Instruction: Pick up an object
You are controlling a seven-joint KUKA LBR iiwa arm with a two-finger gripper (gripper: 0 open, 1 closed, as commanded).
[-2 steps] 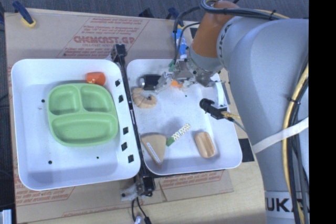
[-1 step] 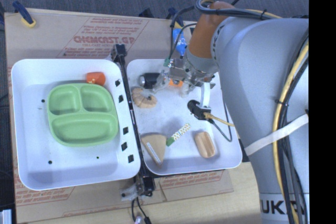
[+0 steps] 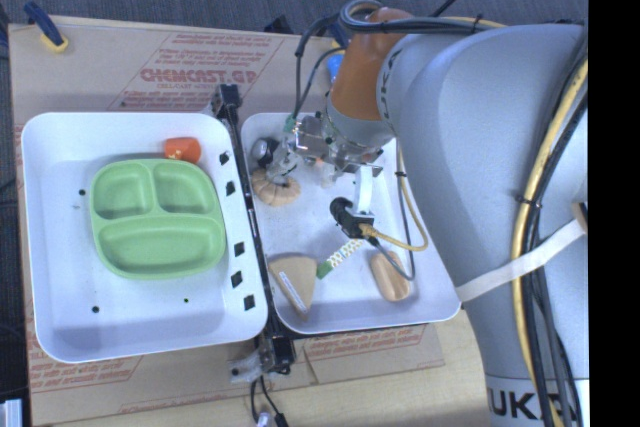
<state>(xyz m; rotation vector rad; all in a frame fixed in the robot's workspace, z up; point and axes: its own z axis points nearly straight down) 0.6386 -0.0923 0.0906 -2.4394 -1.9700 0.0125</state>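
Note:
My gripper [image 3: 277, 158] is low over the back left corner of the right bin [image 3: 425, 300]. Directly beneath and in front of it lies a tan round piece [image 3: 276, 190], touching or nearly touching the gripper's tip. Nearer the front of the same bin lie a tan wedge [image 3: 292, 281], a green and white striped stick [image 3: 340, 258] and a tan oval piece [image 3: 390, 278]. The grey arm with its orange band [image 3: 360, 80] hides the bin's right side.
The left bin [image 3: 50, 245] holds a green divided plate [image 3: 157, 218], with a small orange-red object [image 3: 182, 150] behind it near the back wall. A black divider with clips [image 3: 240, 215] runs between the bins. Cardboard lies beneath both.

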